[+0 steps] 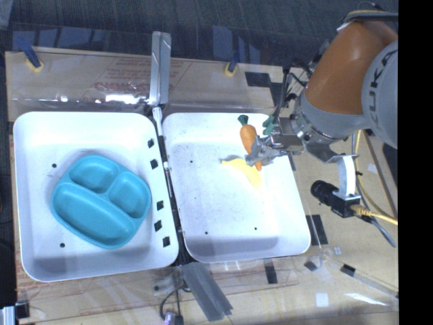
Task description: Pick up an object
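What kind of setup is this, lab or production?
Likely a robot grasping lab: two white bins on a taped bench, toy items like a carrot and blue divided plate, and the arm's claw reaching in.

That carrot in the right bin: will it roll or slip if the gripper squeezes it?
The carrot looks like a smooth, tapered toy, so it may squirt from a pinch. Its rounded body would probably roll on the right bin. It seems small and light. The gripper is beside it.

Bright, even overhead light washes out both white bins (223, 242); glare streaks the counter (101, 90) toward eleven o'clock. Shadows are soft; focus is slightly grainy throughout.
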`<state>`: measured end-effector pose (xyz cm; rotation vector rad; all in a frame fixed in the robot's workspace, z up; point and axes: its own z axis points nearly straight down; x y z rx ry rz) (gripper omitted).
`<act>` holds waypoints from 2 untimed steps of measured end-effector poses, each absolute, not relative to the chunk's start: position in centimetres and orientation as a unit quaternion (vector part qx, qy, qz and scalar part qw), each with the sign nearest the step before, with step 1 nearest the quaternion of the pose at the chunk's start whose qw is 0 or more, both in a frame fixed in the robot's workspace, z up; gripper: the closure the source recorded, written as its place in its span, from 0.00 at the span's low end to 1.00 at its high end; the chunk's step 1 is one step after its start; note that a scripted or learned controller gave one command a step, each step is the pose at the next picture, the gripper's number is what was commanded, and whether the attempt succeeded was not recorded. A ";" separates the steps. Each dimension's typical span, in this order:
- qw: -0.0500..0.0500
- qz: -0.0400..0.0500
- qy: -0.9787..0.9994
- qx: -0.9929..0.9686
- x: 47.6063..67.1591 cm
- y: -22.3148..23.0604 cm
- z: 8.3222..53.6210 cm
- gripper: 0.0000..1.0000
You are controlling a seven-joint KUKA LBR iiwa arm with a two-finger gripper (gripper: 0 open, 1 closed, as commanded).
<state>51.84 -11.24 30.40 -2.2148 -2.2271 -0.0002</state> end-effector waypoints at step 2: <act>0.001 0.000 -0.709 -0.705 51.8 -11.2 30.4 0.00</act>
